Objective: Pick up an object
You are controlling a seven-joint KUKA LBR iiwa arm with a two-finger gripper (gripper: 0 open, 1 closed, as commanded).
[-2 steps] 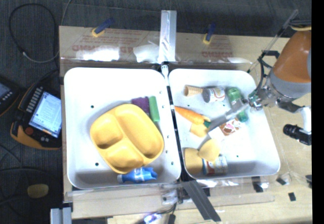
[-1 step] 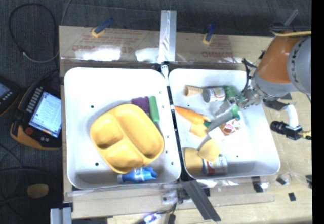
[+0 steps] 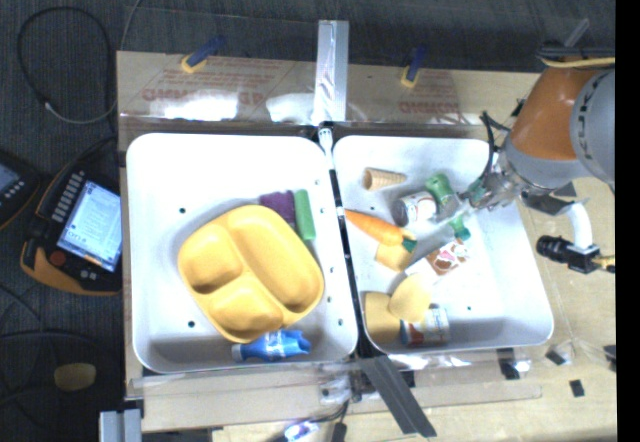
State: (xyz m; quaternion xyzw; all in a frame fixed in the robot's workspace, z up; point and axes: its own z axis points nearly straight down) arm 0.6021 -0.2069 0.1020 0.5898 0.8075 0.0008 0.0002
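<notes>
Over the right bin [image 3: 535,315], one claw [image 3: 462,222] hovers, its grip unclear; one carrot [image 3: 375,227] lies nearby.

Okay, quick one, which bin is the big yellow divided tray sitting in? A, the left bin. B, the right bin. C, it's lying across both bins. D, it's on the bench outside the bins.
A: the yellow divided tray lies wholly inside the left bin, with a blue bottle at its lower edge.
</notes>
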